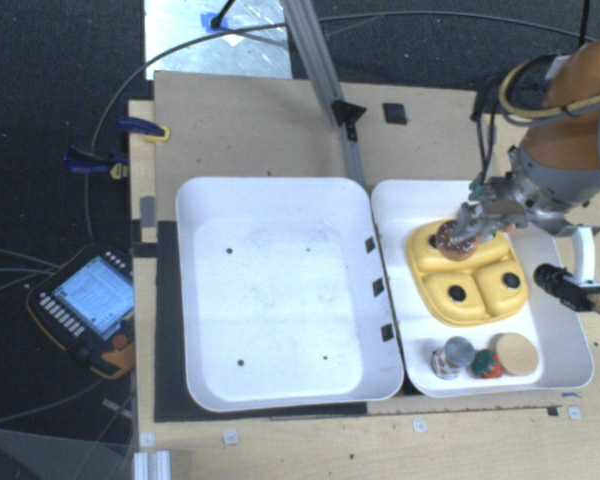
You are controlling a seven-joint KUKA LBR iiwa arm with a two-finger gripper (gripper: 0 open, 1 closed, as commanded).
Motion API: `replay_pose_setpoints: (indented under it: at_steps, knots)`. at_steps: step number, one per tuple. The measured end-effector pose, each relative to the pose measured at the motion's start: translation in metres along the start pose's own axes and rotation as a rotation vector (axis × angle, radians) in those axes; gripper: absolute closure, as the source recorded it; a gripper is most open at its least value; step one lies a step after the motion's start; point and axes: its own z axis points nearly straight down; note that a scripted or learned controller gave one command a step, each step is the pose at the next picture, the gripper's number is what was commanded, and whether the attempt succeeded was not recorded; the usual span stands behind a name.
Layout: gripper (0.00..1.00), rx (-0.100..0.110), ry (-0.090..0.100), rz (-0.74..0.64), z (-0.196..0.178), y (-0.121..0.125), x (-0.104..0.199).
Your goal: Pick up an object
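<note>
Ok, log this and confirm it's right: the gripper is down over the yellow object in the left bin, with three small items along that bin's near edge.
One thing is wrong: the bin. In the camera view the gripper is down over the yellow object in the right bin, not the left. The rest stands: the three small items lie along that same bin's near edge.

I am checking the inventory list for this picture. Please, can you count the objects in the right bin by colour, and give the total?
Yellow: 1, the big moulded piece
Brownish: 1, a small item under the gripper
Grey: 1, a small round object
Red with green: 1, a small item
Tan: 1, a disc
Total: 5
</note>
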Motion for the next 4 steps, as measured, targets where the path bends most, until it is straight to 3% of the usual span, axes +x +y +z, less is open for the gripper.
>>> replay_pose_setpoints:
  at_steps: [2, 4]
  knots:
    - [1.00, 0.001, 0.001, 0.000, 0.006, 0.009, 0.098]
    - [1.00, 0.000, 0.001, 0.000, 0.010, 0.045, 0.199]
